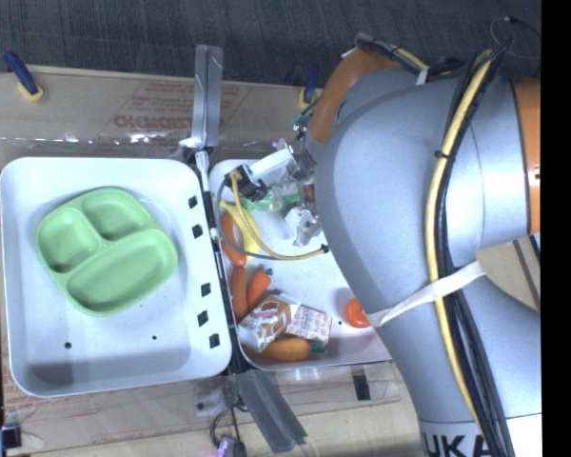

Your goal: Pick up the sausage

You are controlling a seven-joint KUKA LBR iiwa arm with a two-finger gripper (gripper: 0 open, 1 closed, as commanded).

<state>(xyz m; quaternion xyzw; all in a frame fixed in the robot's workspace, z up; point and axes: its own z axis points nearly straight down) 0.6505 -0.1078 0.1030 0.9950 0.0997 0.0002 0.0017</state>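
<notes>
Where the gripper sits: the gripper [287, 194] is low at the far end of the right bin [309, 276], close above the clutter there.
Grip state: I cannot tell whether it is spread or closed; dark parts and glare mask its tip, and nothing can be seen held in it.
Arm: the grey arm [409, 208] leans in from the right and hides much of that bin's right half, probably because it has to reach across to the bin's far end.
Sausage: most likely the reddish-orange sausage [230, 236], lying lengthwise against the bin's left wall, just beside the gripper and apart from it.
Its look: smooth, slim and rounded at the ends, plain in colour, partly crossed by a yellow curved piece [249, 228].
Possible mix-ups: two orange carrots [250, 288] lie just nearer the camera, similar in shape and hue.
Near end: printed packets [287, 324] rest over a yellow-orange roll [287, 349].
Left bin: the left bin [105, 355] holds a green divided plate [105, 250], well apart from the work.
</notes>
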